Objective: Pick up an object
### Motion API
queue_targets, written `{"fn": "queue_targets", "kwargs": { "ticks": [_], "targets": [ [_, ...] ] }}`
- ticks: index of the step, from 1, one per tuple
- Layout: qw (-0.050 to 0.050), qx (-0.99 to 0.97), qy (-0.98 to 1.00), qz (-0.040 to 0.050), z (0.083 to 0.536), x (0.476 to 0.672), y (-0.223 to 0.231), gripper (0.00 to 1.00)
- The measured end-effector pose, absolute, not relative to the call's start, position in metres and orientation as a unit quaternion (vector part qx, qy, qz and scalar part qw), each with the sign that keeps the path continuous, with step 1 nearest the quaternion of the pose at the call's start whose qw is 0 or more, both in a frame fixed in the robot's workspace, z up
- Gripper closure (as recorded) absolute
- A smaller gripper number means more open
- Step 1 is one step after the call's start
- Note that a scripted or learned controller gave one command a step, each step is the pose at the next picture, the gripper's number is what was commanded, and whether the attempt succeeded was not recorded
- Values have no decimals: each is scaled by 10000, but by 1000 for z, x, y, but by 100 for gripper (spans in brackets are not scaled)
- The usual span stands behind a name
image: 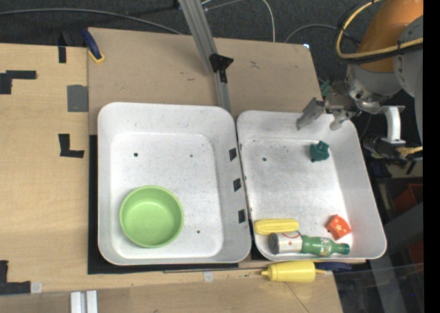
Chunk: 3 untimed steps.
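Note:
My gripper (322,118) hovers over the far edge of the right bin (289,174), open with nothing between its two grey fingers. A small dark green object (318,151) lies just below it on the bin floor. Along the right bin's near edge lie a yellow corn cob (276,225), a green bottle with a white label (308,244) and a small red-orange block (337,226). A light green bowl (151,216) sits in the near left corner of the left bin (165,139).
A yellow mustard-style bottle (291,272) lies on the bench just outside the right bin's near edge. A grey metal pole (201,26) slants up from between the bins. Cables trail across the dark floor behind the bench.

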<state>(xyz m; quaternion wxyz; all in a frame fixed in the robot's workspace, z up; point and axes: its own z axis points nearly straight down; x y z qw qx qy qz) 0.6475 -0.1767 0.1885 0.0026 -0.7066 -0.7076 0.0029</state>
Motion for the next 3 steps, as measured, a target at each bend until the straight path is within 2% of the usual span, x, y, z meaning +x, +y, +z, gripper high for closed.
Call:
{"fn": "queue_targets", "kwargs": {
  "ticks": [2, 3],
  "targets": [
    [19, -7063, -7079, 24, 89, 640, -176, 0],
    [0, -7057, -7085, 9, 102, 642, -176, 100]
  ]
}}
